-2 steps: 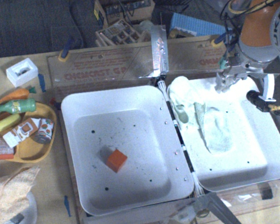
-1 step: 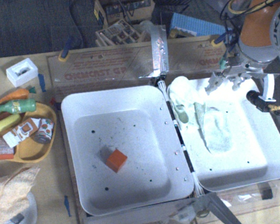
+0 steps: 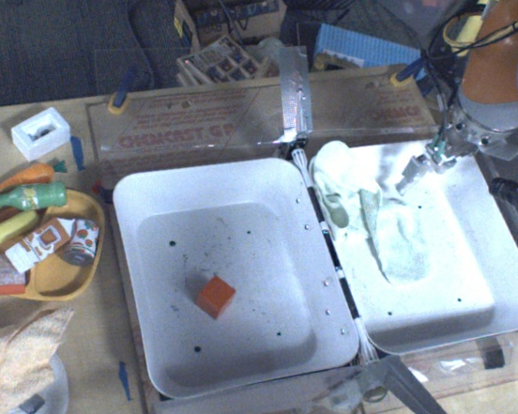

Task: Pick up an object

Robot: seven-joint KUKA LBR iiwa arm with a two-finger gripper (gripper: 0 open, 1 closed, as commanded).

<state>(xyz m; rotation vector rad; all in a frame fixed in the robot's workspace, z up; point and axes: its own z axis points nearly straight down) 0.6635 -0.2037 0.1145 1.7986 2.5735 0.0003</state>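
Observation:
An orange cube (image 3: pixel 216 295) rests on the floor of the left bin (image 3: pixel 147 216), a little left of its middle. A pale white and green cloth (image 3: pixel 374 219) lies crumpled in the right bin (image 3: pixel 501 245), running from its far left corner toward the middle. My gripper (image 3: pixel 410 175) hangs over the far part of the right bin, pointing down and left at the cloth's upper right edge. The grey arm with its orange band (image 3: pixel 491 66) comes in from the upper right. Nothing shows as held in the gripper.
A yellow bowl (image 3: pixel 60 279) with a green bottle, a banana and packets sits left of the bins. A beige cloth (image 3: pixel 15 366) lies at the front left. A clear panel (image 3: pixel 192 130) stands behind the bins.

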